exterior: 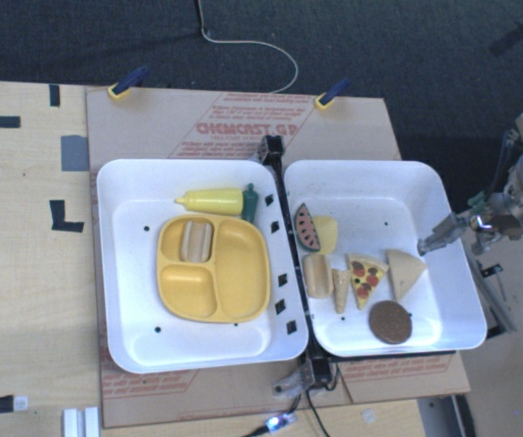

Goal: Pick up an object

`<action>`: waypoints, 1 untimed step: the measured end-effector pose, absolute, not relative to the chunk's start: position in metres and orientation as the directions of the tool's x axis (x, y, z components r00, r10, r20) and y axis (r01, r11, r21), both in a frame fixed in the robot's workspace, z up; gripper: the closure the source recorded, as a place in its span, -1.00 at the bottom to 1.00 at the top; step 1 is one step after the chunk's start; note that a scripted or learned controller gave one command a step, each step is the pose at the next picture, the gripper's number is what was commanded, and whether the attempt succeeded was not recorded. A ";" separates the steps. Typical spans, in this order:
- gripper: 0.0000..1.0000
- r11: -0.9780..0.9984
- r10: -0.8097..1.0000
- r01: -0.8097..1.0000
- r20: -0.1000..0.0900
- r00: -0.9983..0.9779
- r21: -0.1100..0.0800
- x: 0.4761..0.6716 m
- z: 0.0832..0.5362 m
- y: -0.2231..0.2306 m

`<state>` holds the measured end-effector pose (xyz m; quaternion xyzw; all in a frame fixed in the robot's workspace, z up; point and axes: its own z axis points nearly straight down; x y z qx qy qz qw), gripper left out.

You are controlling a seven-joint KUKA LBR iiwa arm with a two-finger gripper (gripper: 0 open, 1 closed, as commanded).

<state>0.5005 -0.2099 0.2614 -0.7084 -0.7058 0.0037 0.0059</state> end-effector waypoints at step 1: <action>-1.00 0.001 1.000 1.000 0.000 -0.001 -0.002 0.503 0.268 -0.209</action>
